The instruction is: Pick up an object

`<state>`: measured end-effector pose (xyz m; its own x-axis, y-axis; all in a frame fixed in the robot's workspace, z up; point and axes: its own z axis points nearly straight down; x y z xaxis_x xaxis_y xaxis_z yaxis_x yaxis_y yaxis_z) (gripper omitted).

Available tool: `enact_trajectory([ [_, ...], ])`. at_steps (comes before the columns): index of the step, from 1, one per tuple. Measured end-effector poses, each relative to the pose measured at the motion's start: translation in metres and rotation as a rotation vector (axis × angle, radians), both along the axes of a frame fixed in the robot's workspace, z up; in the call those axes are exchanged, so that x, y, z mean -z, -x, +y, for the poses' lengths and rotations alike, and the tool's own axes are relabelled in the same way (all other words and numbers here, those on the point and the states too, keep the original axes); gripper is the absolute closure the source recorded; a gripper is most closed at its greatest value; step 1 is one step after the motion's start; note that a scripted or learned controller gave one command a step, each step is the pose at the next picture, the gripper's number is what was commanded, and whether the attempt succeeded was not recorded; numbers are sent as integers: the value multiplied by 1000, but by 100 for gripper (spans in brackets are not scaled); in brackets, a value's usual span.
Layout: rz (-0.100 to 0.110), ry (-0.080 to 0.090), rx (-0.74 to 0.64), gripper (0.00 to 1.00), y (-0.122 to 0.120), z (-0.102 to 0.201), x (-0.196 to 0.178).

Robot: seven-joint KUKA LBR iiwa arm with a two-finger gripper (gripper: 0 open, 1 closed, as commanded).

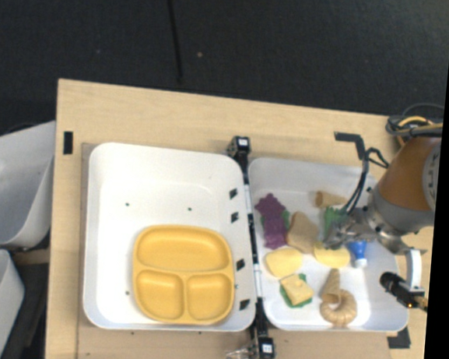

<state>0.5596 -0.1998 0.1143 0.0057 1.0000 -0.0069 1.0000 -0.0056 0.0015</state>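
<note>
Two shallow white bins sit side by side on the bench: the left bin [113, 204] carries a yellow three-compartment plastic tray [183, 274], and the right bin [287, 172] holds the clutter of small things to pick from. The gripper [337, 233] is low among them at the right of the frame, too dark and hidden by the wrist to tell how it is set. A pale yellow lemon-like piece [332, 257] lies just below it, nearly touching, its long axis running left to right; that looks the likeliest target. A small blue item [356, 250] sits at its right, a purple bunch of toy grapes [272, 218] well to the left. No labels or writing can be read.
</note>
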Motion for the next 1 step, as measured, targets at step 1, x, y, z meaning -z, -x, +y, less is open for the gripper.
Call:
enact_trajectory([
  [1,5,-5,0,100,67,-32,14],
])
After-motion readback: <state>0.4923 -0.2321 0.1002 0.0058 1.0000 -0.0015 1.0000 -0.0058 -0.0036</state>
